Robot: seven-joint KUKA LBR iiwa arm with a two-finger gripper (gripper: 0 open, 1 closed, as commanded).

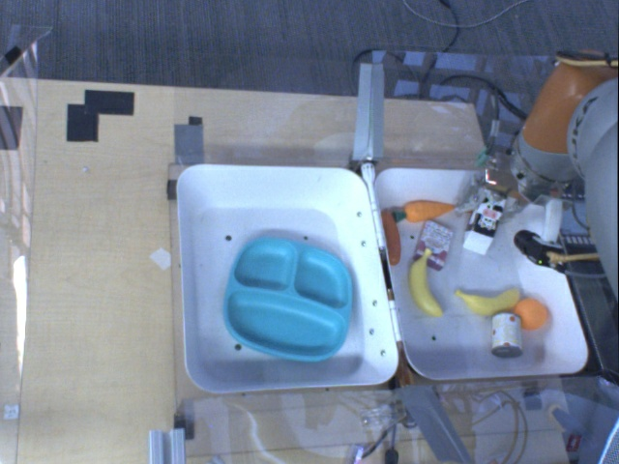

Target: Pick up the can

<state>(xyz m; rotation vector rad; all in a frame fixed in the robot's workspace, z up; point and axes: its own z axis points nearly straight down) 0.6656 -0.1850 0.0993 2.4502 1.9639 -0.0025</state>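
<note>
Camera view: can [505, 334] upright, well below gripper [486, 213]; gripper's state unclear.

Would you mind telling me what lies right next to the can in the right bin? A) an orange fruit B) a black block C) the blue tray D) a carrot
A: the can stands near the front of the right bin, with the orange right beside it; the carrot lies at the far end and the blue tray in the left bin.
</note>
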